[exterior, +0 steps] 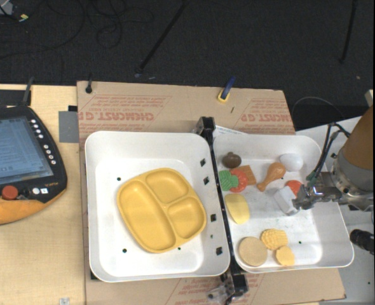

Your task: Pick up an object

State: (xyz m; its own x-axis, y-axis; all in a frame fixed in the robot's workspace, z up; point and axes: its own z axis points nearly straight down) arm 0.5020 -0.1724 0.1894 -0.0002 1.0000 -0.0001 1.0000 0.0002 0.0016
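Observation:
The right bin (330, 234) holds several toy foods: a brown piece (231, 161), a green and red piece (229, 181), a drumstick (272, 174), a white piece (290, 162), a pale yellow lump (238, 209), a corn cob (274, 238), a round cracker (252, 251) and a small yellow piece (285, 257). My gripper (293, 200) reaches in from the right and hangs low over the bin's right-middle part, right beside a small red piece (293, 186). The arm hides what lies under the gripper.
The left bin (105, 164) carries a yellow divided plate (162, 208). A black divider (216, 196) runs between the two bins. A control pendant with a screen (16, 164) lies on the bench at far left. Cardboard (143, 110) lies under both bins.

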